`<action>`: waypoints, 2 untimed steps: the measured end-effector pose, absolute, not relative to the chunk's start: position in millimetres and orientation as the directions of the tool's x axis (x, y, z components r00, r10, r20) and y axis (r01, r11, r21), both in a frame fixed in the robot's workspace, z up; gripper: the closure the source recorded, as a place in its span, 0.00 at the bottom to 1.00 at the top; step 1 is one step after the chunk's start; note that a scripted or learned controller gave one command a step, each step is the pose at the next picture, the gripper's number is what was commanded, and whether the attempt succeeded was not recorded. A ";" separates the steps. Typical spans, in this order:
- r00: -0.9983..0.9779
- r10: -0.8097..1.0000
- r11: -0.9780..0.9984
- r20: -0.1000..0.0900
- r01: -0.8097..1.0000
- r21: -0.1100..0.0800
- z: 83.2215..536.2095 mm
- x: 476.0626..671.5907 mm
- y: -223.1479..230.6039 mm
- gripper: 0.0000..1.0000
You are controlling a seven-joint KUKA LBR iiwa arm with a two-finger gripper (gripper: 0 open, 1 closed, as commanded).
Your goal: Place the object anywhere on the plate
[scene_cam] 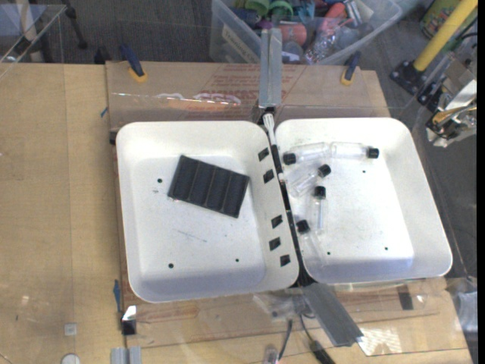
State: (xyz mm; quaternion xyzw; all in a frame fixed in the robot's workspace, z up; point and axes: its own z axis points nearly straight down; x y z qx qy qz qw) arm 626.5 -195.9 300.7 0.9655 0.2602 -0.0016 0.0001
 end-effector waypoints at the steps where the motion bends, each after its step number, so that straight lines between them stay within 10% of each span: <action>1: 0.979 0.205 -0.979 -0.002 0.205 -0.001 360.2 552.4 -214.3 1.00; 2: 0.979 0.205 -0.979 -0.002 0.205 -0.001 360.2 552.6 -213.7 0.00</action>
